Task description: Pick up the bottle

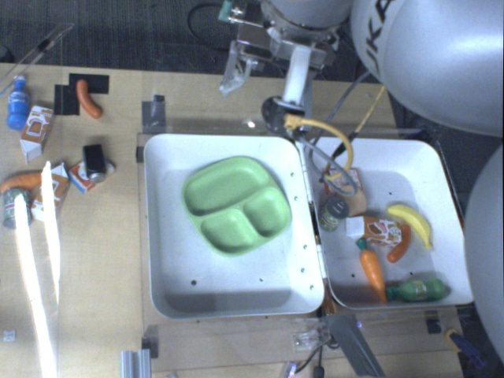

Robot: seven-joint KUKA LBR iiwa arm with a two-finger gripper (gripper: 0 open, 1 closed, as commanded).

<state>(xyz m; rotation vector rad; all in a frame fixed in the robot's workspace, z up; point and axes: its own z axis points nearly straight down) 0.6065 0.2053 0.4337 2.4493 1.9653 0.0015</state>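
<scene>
Overhead, "KA" reads on the arm (417, 38); gripper (272, 69) state unclear; bottle (417, 290) lies apart.

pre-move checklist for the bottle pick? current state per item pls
1. Bottle located: ok, green, lying on its side at the near edge of the right bin.
2. Bottle free of neighbours: not ok, the carrot touches or overlaps its cap end.
3. Gripper over bottle: not ok, it sits above the far edge of the bench, behind the bins.
4. Gripper free of load: cannot tell.
5. Path into right bin: cannot tell, a yellow cable loops over its far left corner.
6. Bottle intact: ok as far as visible.
</scene>
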